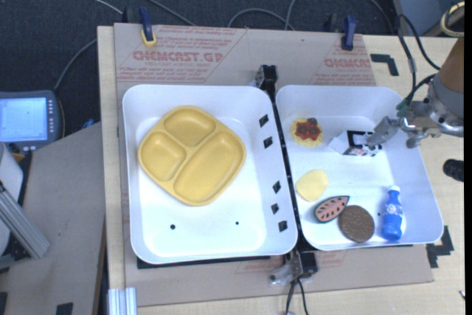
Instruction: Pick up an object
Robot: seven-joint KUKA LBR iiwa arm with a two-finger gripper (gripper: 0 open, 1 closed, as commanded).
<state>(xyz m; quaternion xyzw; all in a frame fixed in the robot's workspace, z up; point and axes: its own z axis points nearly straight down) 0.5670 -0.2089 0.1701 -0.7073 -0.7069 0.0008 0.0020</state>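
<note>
Nearest us, at the bottom edge of the bench, a black cable clip (pixel 295 267) sits between the two bins. Starting at nine o'clock, we see the left bin (pixel 147 232) holding a yellow divided plate (pixel 192 155), which lies in the bin's upper half, tilted on the diagonal, with bare white floor below it toward six o'clock.

Moving right, we come to the right bin (pixel 424 181). At its eleven o'clock lies a small pizza-like toy with red topping (pixel 307 131). Below that, near the bin's left wall, rests a pale yellow oval piece (pixel 313 184). Toward six o'clock a watermelon slice toy (pixel 331 208) touches a brown round cookie (pixel 357 223), and just beside the cookie at five o'clock lies a blue bottle (pixel 391 213).

At the bin's one o'clock, the gripper (pixel 383 130) reaches in from three o'clock, low over a small black-and-white card-like item (pixel 358 143). We cannot tell whether its claw is apart or together, nor whether it touches the card.
</note>
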